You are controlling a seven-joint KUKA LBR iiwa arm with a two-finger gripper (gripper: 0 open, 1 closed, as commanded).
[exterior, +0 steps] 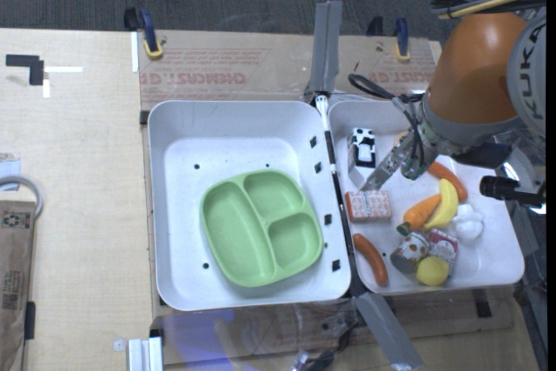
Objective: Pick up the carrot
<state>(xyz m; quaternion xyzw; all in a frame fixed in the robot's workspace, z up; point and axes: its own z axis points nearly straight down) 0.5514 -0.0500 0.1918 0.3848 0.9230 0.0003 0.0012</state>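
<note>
Claw, grip state indiscernible, hovers centre-right, left of carrot; touching banana risks a mistaken grasp.

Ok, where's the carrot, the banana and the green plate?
carrot (423, 210): camera view, on the middle of its orange body.
banana (447, 202): camera view, on its yellow curve.
green plate (228, 226): camera view, on its big compartment's floor.
</note>
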